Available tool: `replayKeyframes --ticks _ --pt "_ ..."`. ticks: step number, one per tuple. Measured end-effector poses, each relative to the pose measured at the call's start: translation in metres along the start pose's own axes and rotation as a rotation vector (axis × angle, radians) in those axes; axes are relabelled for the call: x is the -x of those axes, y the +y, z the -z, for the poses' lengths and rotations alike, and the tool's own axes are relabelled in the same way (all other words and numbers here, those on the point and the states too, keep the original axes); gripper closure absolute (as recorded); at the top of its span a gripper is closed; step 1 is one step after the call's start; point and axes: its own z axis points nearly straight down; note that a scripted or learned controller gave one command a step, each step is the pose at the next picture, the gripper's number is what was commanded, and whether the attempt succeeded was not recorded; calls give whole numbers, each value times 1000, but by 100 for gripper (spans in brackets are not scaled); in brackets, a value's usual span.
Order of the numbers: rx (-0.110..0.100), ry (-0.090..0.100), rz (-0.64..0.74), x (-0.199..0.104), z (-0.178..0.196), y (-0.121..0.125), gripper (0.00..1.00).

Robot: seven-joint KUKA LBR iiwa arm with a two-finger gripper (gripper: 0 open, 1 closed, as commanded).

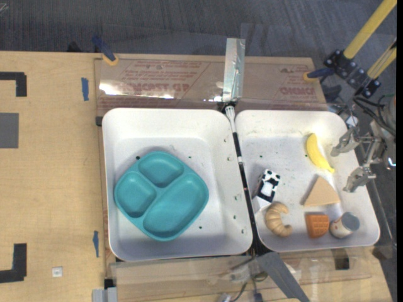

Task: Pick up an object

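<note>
— Steel-grey pincer point(350, 163), over the outer edge of the right bin point(283, 137).
— Spread or pressed together?
— Spread. Two prongs apart, nothing between them.
— Closest to it?
— Yellow banana point(319, 153), just beside the upper prong, toward the view's left. Tan wedge point(322, 192), just beside the lower prong, also leftward, not touching.
— Further off?
— Orange block point(317, 224) and grey-and-beige lump point(344, 224), side by side, nearer the camera than the pincer, below the wedge. Croissant point(278, 219) further left of those. Black-and-white toy point(270, 185) just above the croissant, well left of the pincer.
— And the other bin?
— Left bin point(107, 168), well apart from the pincer, across the divider. Teal plate point(161, 195) with three compartments lying inside. Both bins on a tan surface point(50, 168).
</note>
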Motion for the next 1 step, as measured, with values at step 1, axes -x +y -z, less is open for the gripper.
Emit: replayKeyframes --ticks 1 --pt "0 -10 -422 -43 -110 31 0"
